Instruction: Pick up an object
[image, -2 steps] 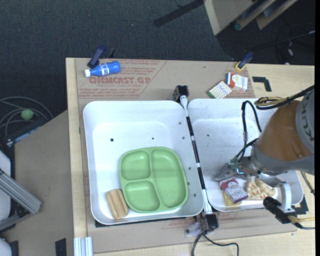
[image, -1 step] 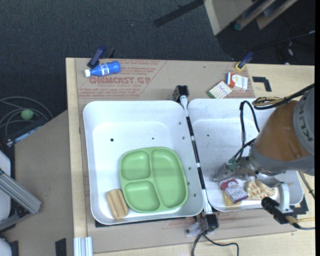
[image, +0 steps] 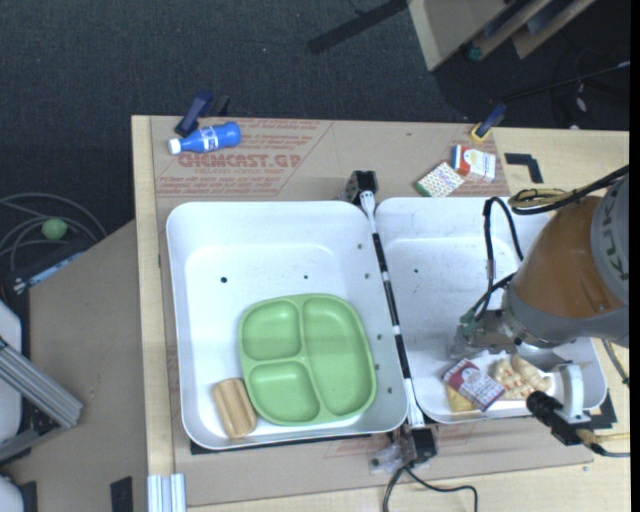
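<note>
Presently reaching in from the right with the grey arm (image: 575, 270), orange band above the wrist, across the right bin (image: 430, 240). Holding the gripper (image: 478, 335) low above the near half of this bin, just on the far side of a small cluster of objects. Impossible to tell whether spread or pressed together, being mostly covered by the wrist; impossible also to tell whether touching anything.

Lying in the near part of the right bin, close to its near wall: a red and white packet (image: 472, 383), a beige piece (image: 525, 378) just beside it on the right, and a yellow piece (image: 458, 401) partly under the packet's near left corner. All resting on the bin floor, very near the gripper.

Sitting in the left bin (image: 200, 250), in its near half: a green divided plate (image: 305, 358), flat, with three compartments. Just beside its near left corner, a tan block (image: 233, 407), close to the near wall.

Placed on the bench beyond the bins: a blue bottle (image: 205, 138) on its side at the far left, and two small boxes (image: 440, 180) at the far side of the right bin.
</note>
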